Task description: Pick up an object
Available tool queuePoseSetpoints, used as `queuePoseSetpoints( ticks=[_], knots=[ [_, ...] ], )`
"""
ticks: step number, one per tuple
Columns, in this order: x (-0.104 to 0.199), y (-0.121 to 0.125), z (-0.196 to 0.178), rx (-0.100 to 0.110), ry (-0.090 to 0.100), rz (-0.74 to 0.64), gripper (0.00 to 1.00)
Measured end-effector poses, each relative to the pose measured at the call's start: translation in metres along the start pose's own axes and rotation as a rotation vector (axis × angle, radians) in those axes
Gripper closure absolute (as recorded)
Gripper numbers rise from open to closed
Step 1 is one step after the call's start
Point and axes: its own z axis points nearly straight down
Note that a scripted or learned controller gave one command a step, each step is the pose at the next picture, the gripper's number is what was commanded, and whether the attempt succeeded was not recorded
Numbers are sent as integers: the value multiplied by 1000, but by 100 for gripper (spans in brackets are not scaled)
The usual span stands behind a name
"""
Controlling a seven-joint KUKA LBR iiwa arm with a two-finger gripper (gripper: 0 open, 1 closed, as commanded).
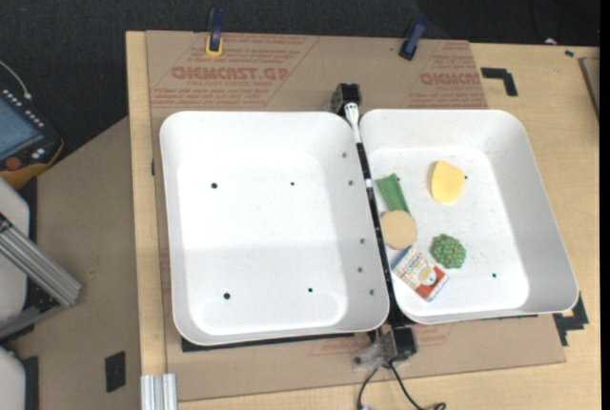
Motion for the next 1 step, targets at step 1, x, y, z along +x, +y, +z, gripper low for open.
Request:
queuePoseSetpoints(
  ticks=[1],
  knots=[
    [54, 21, -8, 1, 4, -3, 100]
  ],
)
